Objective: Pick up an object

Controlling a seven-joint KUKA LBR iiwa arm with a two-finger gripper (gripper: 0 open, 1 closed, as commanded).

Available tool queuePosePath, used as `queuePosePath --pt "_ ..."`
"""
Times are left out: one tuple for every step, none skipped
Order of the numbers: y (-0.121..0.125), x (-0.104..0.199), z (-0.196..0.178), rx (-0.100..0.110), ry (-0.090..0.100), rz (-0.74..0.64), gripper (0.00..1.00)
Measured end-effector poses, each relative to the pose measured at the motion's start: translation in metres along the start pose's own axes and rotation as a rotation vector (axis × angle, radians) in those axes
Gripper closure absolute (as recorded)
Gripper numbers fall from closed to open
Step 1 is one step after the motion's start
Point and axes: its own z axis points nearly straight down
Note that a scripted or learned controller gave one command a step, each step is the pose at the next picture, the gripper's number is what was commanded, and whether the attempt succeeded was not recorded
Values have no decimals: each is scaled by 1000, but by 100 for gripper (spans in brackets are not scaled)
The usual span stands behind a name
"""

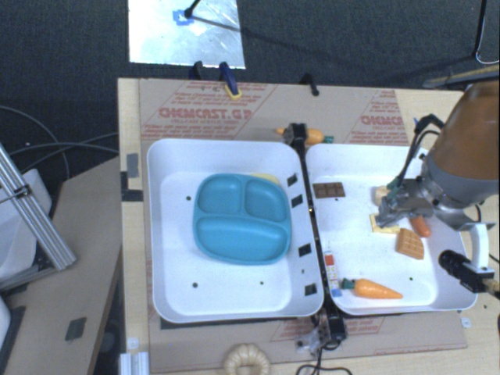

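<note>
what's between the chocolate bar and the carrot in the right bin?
Bare white bin floor, seen in the camera view. The chocolate bar lies near the bin's far-left corner and the carrot by the near wall, with nothing on the stretch between them.

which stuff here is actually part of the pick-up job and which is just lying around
Part of the job:
- gripper, low in the right bin
- cracker, chocolate bar, carrot and a small orange piece in that bin

Just lying about:
- blue divided plate in the left bin
- blue clamp on the cardboard
- foil sheet on the floor
</note>
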Motion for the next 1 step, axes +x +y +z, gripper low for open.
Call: queuePosePath --pt "5 16 4 0 0 -3 100"
